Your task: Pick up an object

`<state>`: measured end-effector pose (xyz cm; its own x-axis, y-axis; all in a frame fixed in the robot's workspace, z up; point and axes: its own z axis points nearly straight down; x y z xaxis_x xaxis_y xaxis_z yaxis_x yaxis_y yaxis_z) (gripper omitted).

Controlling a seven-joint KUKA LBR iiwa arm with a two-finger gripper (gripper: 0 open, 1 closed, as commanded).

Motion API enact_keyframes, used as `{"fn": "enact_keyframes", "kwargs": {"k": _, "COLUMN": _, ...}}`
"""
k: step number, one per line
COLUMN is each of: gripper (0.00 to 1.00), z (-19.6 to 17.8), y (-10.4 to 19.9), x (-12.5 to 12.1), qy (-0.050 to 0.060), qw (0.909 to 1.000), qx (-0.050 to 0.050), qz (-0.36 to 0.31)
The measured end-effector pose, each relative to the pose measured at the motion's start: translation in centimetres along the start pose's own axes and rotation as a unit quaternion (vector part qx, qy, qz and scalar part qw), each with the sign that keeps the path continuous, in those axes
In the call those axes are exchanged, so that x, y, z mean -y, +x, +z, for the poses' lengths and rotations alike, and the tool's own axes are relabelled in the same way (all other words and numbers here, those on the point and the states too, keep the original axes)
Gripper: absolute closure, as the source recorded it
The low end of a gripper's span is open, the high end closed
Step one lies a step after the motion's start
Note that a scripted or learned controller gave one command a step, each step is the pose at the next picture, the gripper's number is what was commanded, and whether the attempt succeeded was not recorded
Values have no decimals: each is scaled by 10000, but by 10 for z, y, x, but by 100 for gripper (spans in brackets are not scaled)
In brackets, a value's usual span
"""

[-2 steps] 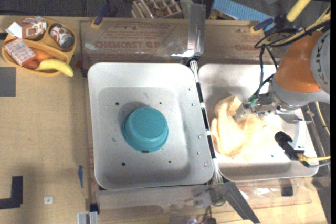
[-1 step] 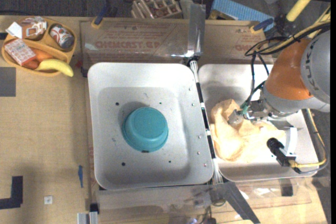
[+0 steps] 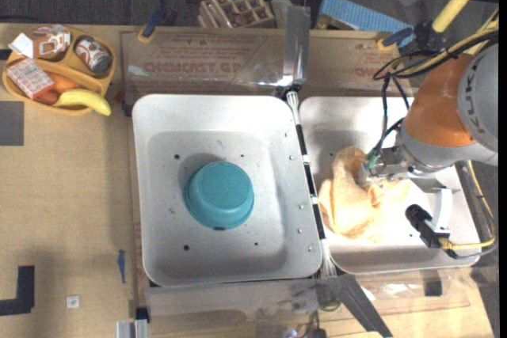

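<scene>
Cloth (image 3: pixel 350 195), pale yellow and crumpled, lies in the right bin (image 3: pixel 337 116), bunched against that bin's left wall and spreading toward its middle. The gripper (image 3: pixel 372 174) sits low over the cloth's right side, at or touching the fabric, with the grey arm (image 3: pixel 444 127) and its orange band reaching in from the right. Whether the pincer is released or clenched cannot be told, since the wrist hides its tip, and no fabric is seen lifted. A black cable loops above the arm. In the left bin (image 3: pixel 158 123) a teal bowl (image 3: pixel 221 194) rests upside down near the centre, well apart from the gripper. At the bench's far left a yellow tray (image 3: pixel 24 87) carries a banana (image 3: pixel 84 100) and small packages.
</scene>
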<state>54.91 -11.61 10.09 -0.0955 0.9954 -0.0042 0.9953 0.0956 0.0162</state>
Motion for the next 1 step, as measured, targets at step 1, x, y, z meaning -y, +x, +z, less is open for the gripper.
{"fn": "enact_keyframes", "kwargs": {"k": 1, "gripper": 100, "z": -84, "y": 53, "x": -46, "qy": 67, "qw": 9900, "qx": -24, "qz": -1411}}
